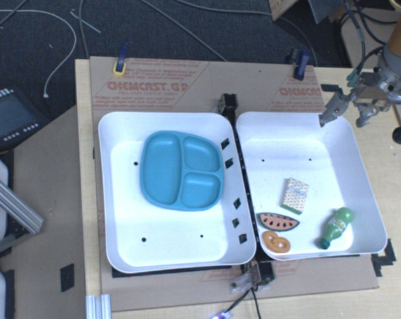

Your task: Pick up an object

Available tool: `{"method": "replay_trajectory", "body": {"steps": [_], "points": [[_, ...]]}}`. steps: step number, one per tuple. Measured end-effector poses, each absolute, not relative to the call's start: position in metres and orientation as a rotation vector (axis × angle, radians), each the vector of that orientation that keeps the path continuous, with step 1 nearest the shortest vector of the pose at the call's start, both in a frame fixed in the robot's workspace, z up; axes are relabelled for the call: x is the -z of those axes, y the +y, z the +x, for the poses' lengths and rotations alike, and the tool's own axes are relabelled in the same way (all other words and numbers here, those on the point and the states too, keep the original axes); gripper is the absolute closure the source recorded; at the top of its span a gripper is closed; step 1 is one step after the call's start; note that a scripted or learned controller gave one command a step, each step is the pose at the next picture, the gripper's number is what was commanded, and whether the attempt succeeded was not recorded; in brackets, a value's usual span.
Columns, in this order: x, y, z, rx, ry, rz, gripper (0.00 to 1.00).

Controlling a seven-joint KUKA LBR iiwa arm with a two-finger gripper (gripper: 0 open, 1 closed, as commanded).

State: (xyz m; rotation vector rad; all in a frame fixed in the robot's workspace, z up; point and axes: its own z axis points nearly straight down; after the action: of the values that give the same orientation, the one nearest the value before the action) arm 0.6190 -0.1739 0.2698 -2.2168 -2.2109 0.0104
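My gripper [347,113] hangs over the back right corner of the right bin [267,135], open, with nothing between its fingers. Well in front of it, in that bin, lie a small patterned packet [295,195], a watermelon slice [278,221], a round orange pretzel-like piece [277,243] and a green bottle [336,227] on its side at the front right. All four lie apart from the gripper, toward the bin's front.
The left bin [121,198] holds a blue divided plate [182,171]. Black clips run along the seam between the bins [234,178]. Cables and a cardboard box lie beyond the bench at the back.
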Motion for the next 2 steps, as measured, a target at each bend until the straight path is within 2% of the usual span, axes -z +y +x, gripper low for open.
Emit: {"method": "replay_trajectory", "body": {"steps": [1,2], "points": [[-0.277,-0.173,0.621,0.0,-2.222,-2.221,0.0],[-0.234,-0.168,0.621,-0.004,-2.219,-2.217,0.0]]}}
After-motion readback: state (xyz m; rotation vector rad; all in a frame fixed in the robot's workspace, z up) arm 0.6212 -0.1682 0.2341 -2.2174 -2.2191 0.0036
